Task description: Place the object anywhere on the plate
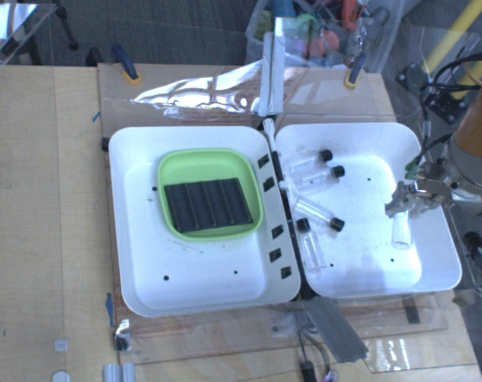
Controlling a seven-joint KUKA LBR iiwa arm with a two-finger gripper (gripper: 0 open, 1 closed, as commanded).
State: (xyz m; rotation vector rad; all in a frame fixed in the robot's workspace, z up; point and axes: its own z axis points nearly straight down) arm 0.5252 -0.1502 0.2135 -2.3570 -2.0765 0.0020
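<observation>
A green plate (169,173) lies in the left bin (137,277), with a dark ridged block (207,205) resting on it. My gripper (400,210) is over the right side of the right bin (432,273), reaching in from the right. A clear vial (401,232) hangs straight down from between its fingers, and the gripper is shut on the vial's upper end. Gripper and vial are far to the right of the plate.
Several clear vials with black caps lie in the right bin's left half, among them one vial (330,172) near the top and another vial (309,243) beside the divider (274,205). A bin of coloured clutter (328,10) stands behind.
</observation>
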